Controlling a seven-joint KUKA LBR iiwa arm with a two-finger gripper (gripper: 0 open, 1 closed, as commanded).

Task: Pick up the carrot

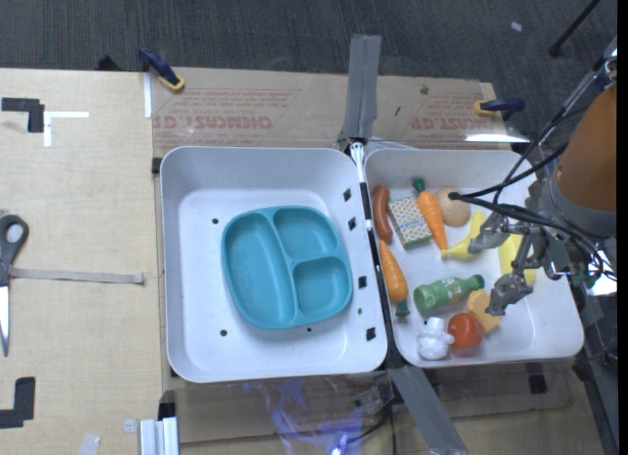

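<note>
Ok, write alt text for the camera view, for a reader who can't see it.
A grey arm's gripper hangs over the right white bin, among toy foods, apart from the carrot that lies near the bin's far end. The left white bin holds a blue divided plate.

scissors (8, 267): cut by left edge | arm (594, 164): cut by right edge, hides yellow items (510, 252) partly

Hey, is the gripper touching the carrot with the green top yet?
Apart. The camera view shows the gripper over the right side of the bin, with a yellow piece and white floor between it and the carrot.
</note>
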